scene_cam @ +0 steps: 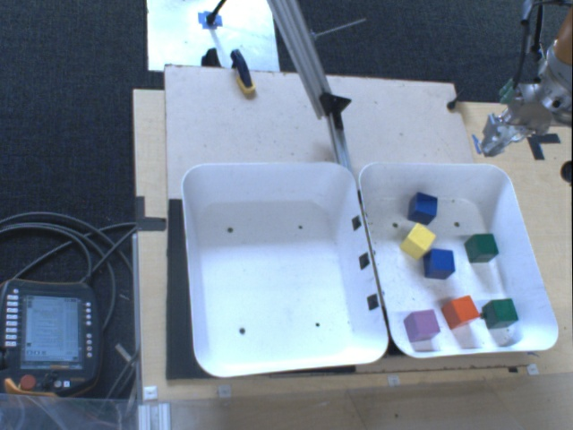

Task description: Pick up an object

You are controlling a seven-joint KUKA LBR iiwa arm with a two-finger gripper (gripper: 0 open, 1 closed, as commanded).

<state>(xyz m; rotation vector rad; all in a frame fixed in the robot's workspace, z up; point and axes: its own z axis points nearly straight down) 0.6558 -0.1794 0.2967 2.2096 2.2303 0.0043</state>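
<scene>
The right bin [517, 206] holds several small cubes: a blue cube [423, 207] at the back, a yellow cube [417, 239], a second blue cube [439, 262], a green cube [481, 246], an orange cube [461, 311], a purple cube [422, 325] and a dark green cube [500, 312]. My gripper [498, 140] hangs above the bench just beyond the right bin's far right corner, outside the bin. It is well away from every cube, and nothing shows between its fingers.
The left bin [201, 204] sits beside the right one. A slanted metal pole [300, 47] crosses the back of the bench. A teach pendant [47, 334] with cables lies at the lower left, off the bench.
</scene>
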